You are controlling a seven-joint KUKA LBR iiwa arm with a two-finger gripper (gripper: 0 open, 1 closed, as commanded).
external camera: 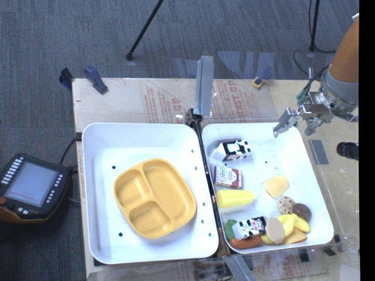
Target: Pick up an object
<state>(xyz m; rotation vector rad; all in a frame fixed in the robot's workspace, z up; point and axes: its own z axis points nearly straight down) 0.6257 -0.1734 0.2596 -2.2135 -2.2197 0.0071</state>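
Two white bins sit side by side on the surface (146,101): the left bin (99,151) holds a yellow divided plate (154,197), and the right bin (313,183) holds toy food, including two small cow-print milk cartons (235,150), a red carton (228,177), a yellow block (235,199) and a cookie (285,204). Above the right bin's far right corner hangs the pincer (296,119), released and grasping nothing.

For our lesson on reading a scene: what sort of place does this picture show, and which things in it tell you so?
Probably a robotics lab or test cell. A robot arm reaches over a bench with two white bins, a handheld control pendant lies on the carpet, and tripod legs stand behind.
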